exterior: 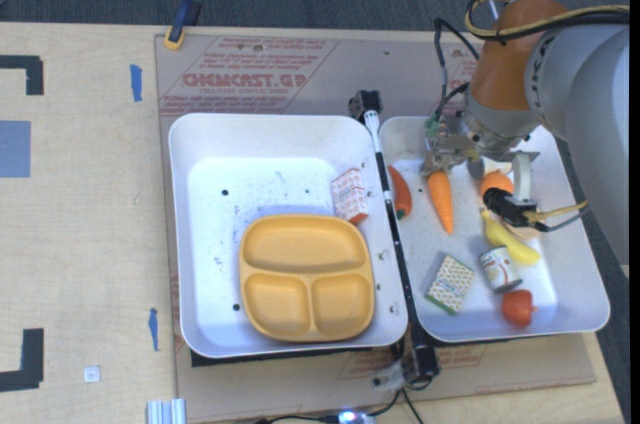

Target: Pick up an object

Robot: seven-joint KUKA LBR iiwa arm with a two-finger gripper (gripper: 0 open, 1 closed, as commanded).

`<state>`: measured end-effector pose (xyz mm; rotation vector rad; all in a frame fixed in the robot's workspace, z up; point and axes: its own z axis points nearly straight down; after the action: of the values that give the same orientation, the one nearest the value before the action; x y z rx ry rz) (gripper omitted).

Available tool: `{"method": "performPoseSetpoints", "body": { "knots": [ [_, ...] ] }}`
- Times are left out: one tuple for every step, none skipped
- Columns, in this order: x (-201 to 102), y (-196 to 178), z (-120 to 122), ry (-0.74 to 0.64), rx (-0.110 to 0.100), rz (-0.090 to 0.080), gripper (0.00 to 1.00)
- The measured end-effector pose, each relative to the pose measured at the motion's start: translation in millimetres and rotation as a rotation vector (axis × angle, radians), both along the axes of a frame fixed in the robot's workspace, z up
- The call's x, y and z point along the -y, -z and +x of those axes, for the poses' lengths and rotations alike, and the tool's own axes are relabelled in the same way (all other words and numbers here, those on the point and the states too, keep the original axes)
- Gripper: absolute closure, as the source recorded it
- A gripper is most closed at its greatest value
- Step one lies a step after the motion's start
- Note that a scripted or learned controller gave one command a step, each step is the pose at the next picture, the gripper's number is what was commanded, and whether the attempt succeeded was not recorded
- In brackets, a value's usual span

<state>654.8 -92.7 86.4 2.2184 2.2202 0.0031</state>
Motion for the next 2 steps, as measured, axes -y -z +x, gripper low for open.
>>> {"method": "performPoseSetpoints", "body": {
  "knots": [
    [-0.1, -0.3, -9.0, 0.001, -0.001, 0.0, 1.0],
    [4.4, -0.2, -9.1, 0.0, 0.0, 0.001, 1.0]
  ]
}}
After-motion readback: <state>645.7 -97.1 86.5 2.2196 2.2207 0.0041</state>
